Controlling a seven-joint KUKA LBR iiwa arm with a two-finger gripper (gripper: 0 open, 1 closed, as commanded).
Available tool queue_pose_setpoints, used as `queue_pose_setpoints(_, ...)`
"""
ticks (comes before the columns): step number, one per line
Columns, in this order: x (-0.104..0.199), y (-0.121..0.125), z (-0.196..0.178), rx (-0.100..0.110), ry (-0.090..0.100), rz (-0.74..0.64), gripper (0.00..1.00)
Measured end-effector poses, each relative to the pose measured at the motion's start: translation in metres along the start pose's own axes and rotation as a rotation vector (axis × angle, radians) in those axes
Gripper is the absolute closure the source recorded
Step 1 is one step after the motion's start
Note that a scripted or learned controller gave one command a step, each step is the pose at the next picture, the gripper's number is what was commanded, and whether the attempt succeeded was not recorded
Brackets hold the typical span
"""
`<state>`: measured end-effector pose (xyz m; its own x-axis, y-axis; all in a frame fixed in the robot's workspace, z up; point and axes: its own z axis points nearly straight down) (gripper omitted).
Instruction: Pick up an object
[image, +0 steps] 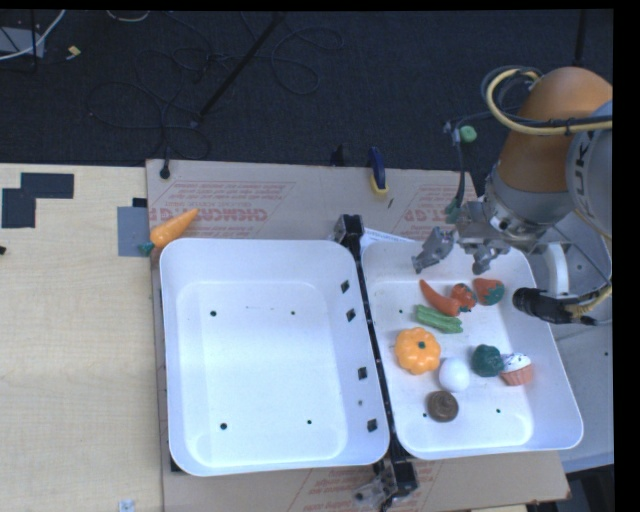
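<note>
Though spread wide, fingers above the red pepper, apart.

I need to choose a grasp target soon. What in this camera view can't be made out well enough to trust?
- Gripper: small and dark over the right bin; whether anything sits between its fingers can't be told.
- Red toys: bunched together, borders unclear.
- Green toy and cupcake: touching or merely close, can't tell.
- Brown round toy: too small to identify.
- Arm: cut off by the right edge.
</note>
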<state>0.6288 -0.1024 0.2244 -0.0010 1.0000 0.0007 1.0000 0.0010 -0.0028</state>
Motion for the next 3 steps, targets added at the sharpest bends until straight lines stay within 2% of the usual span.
queue_pose_setpoints(1,0.004,-0.063,0.143,0.006,0.0,0.002,0.0)
queue_pose_setpoints(2,0.002,-0.06,0.128,0.002,0.001,0.008,1.0)
queue_pose_setpoints(3,0.058,-0.042,0.031,-0.01,0.001,-0.006,1.0)
